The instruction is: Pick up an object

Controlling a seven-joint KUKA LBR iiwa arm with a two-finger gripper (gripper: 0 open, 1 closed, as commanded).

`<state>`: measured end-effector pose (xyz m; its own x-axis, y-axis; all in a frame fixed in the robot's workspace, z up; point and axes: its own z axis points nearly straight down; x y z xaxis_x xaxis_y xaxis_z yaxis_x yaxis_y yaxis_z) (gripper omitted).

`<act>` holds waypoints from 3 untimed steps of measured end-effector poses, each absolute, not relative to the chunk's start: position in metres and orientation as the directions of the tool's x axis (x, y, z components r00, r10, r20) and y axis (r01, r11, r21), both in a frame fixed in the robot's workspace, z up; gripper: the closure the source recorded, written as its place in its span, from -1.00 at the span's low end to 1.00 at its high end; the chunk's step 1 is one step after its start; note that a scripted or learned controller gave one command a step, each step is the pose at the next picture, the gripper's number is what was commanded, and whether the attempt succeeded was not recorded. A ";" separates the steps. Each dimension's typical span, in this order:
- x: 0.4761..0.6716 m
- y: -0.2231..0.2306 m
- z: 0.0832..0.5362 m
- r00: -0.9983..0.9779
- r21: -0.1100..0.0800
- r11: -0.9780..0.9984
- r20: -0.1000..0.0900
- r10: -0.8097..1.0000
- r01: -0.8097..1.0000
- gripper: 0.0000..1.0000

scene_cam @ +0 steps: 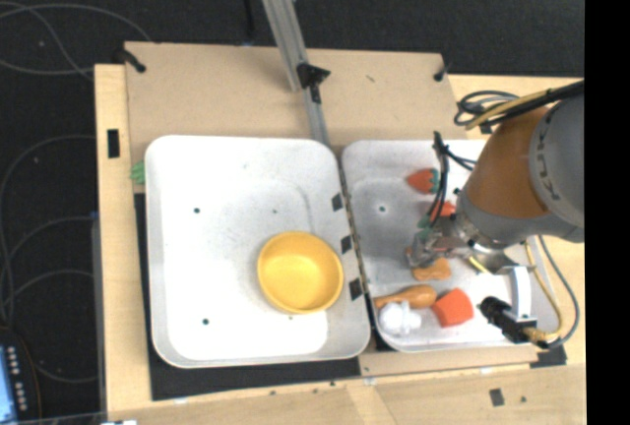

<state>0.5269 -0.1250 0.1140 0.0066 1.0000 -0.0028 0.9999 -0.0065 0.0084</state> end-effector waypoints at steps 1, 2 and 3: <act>0.520 -0.125 0.162 0.003 0.006 -0.003 -0.001 1.000 1.000 1.00; 0.522 -0.126 0.207 -0.003 0.007 0.003 -0.002 1.000 1.000 1.00; 0.520 -0.067 0.208 -0.008 0.002 0.008 0.002 1.000 1.000 1.00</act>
<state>0.5202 -0.0668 0.2084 -0.0080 1.0000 0.0023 1.0000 0.0080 0.0016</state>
